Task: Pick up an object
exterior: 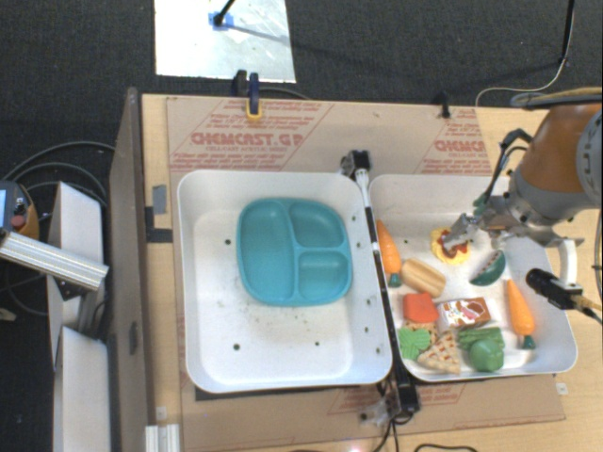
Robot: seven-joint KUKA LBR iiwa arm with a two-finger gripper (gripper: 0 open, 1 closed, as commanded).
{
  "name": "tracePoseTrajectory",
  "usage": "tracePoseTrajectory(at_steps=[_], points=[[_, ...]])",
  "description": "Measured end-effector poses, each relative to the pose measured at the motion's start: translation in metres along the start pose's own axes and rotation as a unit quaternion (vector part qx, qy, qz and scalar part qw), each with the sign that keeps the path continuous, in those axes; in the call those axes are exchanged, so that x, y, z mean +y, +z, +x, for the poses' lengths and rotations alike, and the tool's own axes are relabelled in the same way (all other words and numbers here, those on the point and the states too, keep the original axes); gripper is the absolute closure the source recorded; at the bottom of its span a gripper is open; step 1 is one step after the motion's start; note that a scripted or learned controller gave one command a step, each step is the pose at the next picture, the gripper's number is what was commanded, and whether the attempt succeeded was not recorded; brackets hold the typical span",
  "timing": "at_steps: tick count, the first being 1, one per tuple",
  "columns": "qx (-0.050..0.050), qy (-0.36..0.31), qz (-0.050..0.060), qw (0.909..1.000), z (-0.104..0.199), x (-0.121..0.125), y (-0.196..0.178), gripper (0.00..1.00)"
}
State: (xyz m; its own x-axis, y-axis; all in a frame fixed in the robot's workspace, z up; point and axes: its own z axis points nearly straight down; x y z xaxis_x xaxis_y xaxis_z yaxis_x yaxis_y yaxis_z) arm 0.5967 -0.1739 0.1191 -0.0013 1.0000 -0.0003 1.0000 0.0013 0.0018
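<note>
Two white bins on the bench, and all the action is in the right bin (563,347), where a crowd of toy food lies. The left bin (207,347) carries a teal divided plate (292,252) and nothing to grab.

The gripper (463,233) sits low over the far part of the right bin, right above a small yellow-and-red toy (447,246). Whether the gripper is open or closed I cannot tell from this angle, and nothing shows as held.

That yellow-and-red toy looks like the target, and it is a fair choice: it has some bare floor around it, with a green-and-white wedge (489,270) just beside it and a tan bread roll (423,276) near.

To do this well, I'd say centre squarely on the toy before descending, come straight down, and close only once low enough to bracket it. Drift toward the wedge risks pinching both or nudging the toy away.

The packed cluster at the near end, pizza slice (441,352), broccoli (485,349), carton (464,311), looks harder.
</note>
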Motion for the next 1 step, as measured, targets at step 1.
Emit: tracePoseTrajectory(at_steps=[1], points=[[0.001, -0.005, -0.004, 1.0000, 0.0715, 0.0139, -0.0680, 0.00]])
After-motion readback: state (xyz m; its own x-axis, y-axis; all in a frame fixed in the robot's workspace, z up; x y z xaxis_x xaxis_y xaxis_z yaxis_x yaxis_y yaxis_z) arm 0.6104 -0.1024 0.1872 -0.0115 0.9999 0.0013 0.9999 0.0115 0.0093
